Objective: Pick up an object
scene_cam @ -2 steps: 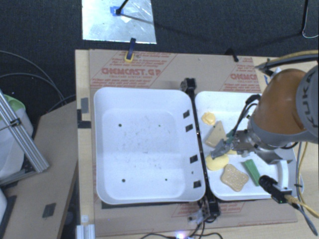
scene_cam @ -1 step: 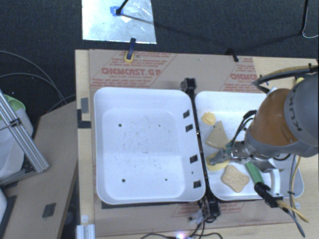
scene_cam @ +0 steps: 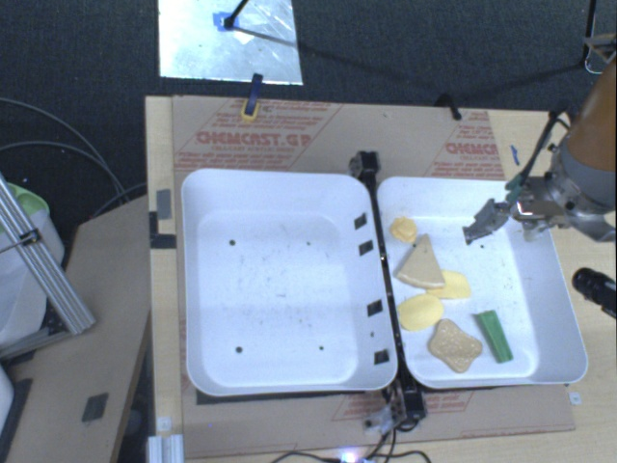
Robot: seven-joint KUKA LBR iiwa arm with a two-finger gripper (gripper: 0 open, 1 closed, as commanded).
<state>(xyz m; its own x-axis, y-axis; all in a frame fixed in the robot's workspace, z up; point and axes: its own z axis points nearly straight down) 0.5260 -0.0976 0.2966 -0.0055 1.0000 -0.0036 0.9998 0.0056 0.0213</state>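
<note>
The fixed camera looks down at a slant on a bench (scene_cam: 318, 128) covered by a tan printed board; two shallow white bins sit on it side by side, touching along a dark central strip with small black clips.

The left bin (scene_cam: 207, 201) fills the nine o'clock half of the board; its floor shows only small dark specks and a few holes.

The right bin (scene_cam: 559, 345) lies on the three o'clock side and holds all the loose objects, clustered in its left half; a small yellow piece (scene_cam: 403, 229) lies nearest twelve o'clock, close to the dividing strip; just beneath it a tan wedge (scene_cam: 421, 265) points toward twelve o'clock; a yellow flat piece (scene_cam: 455, 285) touches the wedge at its four o'clock; a yellow oval (scene_cam: 420, 312) lies at the wedge's six o'clock, just beside both; a brown toast-shaped piece (scene_cam: 454, 344) sits toward six o'clock from the oval, touching or nearly so; a green bar (scene_cam: 493, 335) lies tilted at the toast's three o'clock, just apart from it.

The arm enters from three o'clock, its grey body hanging over the right bin's upper right corner; the gripper (scene_cam: 480, 224) reaches toward nine o'clock above bare white floor, at about two o'clock from the wedge and apart from every object; nothing lies between its fingers, and whether they are spread or closed I cannot tell at this size.

At twelve o'clock beyond the board, a shiny grey sheet (scene_cam: 229, 27) lies on dark carpet.
</note>
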